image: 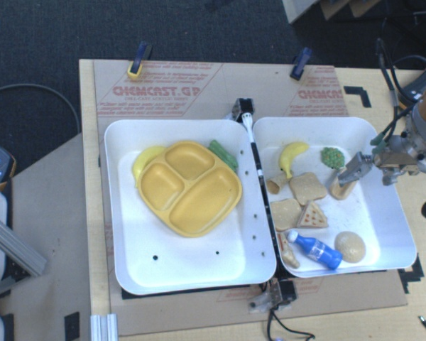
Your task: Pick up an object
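Here, left bin (pixel 121 190) with yellow tray (pixel 190 187), right bin (pixel 394 215) with toy foods (pixel 309 201)

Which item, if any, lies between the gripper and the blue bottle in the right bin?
From the gripper, the path down-left to the blue bottle passes close to the round beige piece and the pizza slice; nothing squarely blocks it.

Yellow divided tray (pixel 190 196) in left bin (pixel 121 212) — claw (pixel 349 177) over right bin's (pixel 390 226) toy food.
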Controlling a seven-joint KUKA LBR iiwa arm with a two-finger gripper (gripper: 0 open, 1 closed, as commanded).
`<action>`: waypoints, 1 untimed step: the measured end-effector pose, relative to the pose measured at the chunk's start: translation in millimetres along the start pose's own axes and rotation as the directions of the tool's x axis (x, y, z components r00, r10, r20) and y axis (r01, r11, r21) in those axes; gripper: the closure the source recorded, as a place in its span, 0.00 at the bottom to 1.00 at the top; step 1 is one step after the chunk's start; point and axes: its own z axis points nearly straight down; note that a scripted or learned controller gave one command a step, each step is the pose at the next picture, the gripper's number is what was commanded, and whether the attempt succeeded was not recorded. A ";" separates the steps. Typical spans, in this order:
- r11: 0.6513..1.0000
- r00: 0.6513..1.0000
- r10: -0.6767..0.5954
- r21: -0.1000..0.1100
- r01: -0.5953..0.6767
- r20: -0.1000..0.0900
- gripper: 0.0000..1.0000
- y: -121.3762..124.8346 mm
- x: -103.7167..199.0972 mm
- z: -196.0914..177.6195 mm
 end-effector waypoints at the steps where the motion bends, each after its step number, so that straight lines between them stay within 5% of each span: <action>1: 1.000 1.000 -0.002 -0.010 0.003 0.002 0.00 1.8 0.0 -4.6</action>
